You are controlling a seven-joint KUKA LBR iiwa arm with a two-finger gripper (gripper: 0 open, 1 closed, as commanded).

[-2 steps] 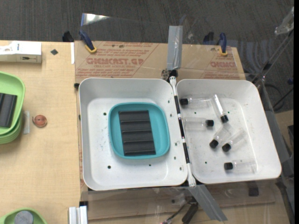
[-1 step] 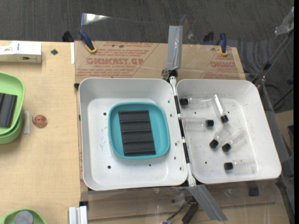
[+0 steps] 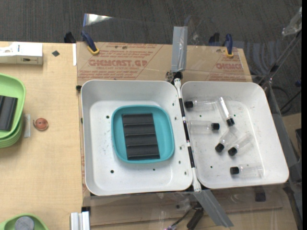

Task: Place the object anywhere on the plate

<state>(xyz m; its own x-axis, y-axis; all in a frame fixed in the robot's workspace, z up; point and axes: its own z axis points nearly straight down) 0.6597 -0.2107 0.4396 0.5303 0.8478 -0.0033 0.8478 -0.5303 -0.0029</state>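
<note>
A teal plate [image 3: 118, 139] with a black ribbed insert [image 3: 140, 136] lies in the left white bin [image 3: 96, 166]. The right white bin [image 3: 268, 143] holds several clear plastic vials with black caps, lying on their sides. One vial [image 3: 224, 110] lies near the bin's back, another [image 3: 201, 104] at its back left, two [image 3: 235, 142] lie together near the middle, and one [image 3: 247, 170] lies near the front.
A cardboard sheet [image 3: 144, 61] lies behind the bins, held by clamps [image 3: 89, 43]. On the wooden table to the left sit a green tray [image 3: 14, 87], a small brown disc [image 3: 41, 124] and a white box [image 3: 21, 54].
</note>
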